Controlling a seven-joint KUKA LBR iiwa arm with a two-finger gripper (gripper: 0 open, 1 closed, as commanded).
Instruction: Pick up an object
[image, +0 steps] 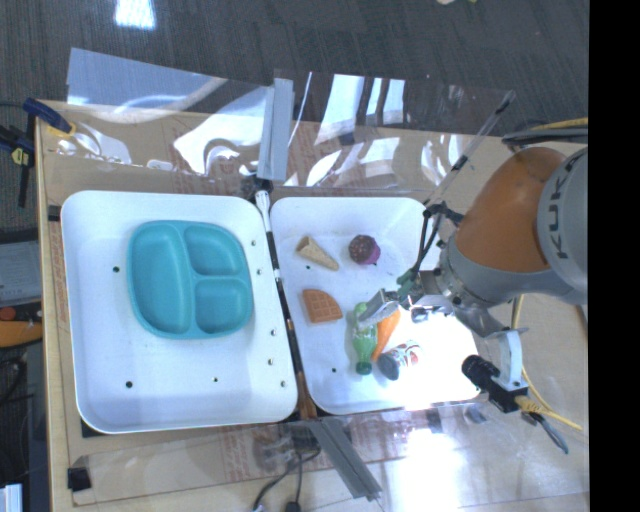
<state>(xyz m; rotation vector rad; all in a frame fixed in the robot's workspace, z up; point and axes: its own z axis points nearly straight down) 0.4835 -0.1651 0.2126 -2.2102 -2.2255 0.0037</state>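
Note:
Several small objects lie in the right bin (410, 215). A tan wedge (317, 252) and a dark purple ball (363, 249) sit toward the back. A brown waffle piece (321, 305) is at the left middle. A green bottle (362, 343), an orange carrot (388, 328) and a small dark-capped item (397, 360) crowd together near the front. My gripper (383, 304) reaches in from the right and hangs low over the carrot and the top of the green bottle. Its body covers part of the carrot.
The left bin (90, 330) holds a teal divided plate (192, 277). The grey arm with its orange band (510, 225) overhangs the right bin's right side. A clear shield (330, 110) stands behind both bins.

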